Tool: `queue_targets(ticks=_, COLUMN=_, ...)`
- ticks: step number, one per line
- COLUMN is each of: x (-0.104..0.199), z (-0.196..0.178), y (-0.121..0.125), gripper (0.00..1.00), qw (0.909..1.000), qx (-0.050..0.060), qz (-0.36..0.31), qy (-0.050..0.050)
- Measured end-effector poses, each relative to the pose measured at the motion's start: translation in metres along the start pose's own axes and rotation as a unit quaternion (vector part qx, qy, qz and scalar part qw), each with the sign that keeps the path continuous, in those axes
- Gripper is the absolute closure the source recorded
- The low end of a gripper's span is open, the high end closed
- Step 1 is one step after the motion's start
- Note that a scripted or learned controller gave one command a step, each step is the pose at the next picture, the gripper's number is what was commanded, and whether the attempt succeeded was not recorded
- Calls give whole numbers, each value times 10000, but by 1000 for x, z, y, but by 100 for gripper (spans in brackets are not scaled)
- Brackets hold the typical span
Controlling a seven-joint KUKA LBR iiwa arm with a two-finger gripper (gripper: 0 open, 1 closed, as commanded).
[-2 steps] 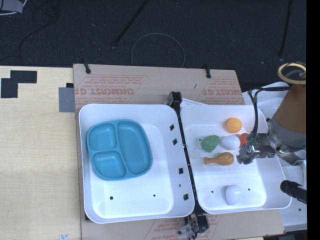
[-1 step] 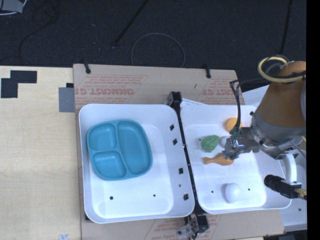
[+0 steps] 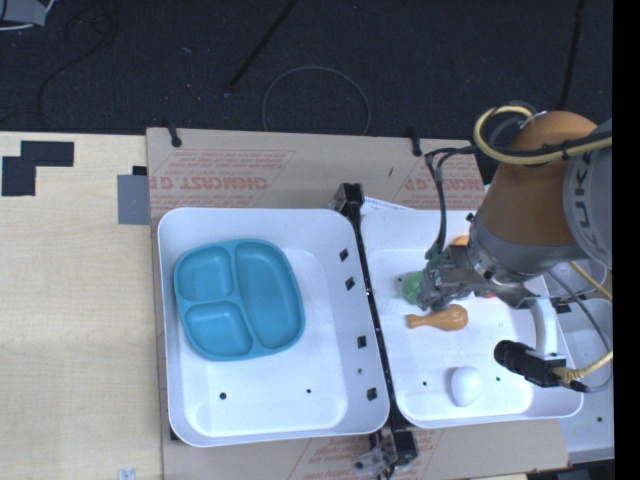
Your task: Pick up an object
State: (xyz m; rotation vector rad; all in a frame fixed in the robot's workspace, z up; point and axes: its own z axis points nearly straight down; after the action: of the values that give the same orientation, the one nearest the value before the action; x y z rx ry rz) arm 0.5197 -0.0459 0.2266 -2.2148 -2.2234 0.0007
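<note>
Green lump [image 3: 411,287] near right bin's [image 3: 400,230] left wall, under hand [image 3: 432,286]; hand lowered there, likely for a grab. Finger state: cannot tell. Tan drumstick [image 3: 438,319] just below.

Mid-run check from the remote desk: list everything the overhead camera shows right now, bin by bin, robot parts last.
Left bin: one, white, shallow, on the left of the bench.
Divided plate: one, light blue, three compartments, lying in the left bin.
Right bin: one, white, shallow, beside the left bin.
Green object: one, green, small, in the right bin, right at the end effector, partly hidden.
Drumstick-shaped toy: one, tan-orange, lying in the right bin just below the end effector.
White ball: one, white, rounded, near the front of the right bin.
Arm: one, grey with an orange band, reaching in over the right bin.
End effector: one, dark, low over the right bin beside the green object.
</note>
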Motion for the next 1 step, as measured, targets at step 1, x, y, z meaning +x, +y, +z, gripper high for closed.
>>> queue_targets(ticks=1, x=58, z=8, y=8, gripper=100, qw=10000, qx=6, qz=-5, qy=-1)
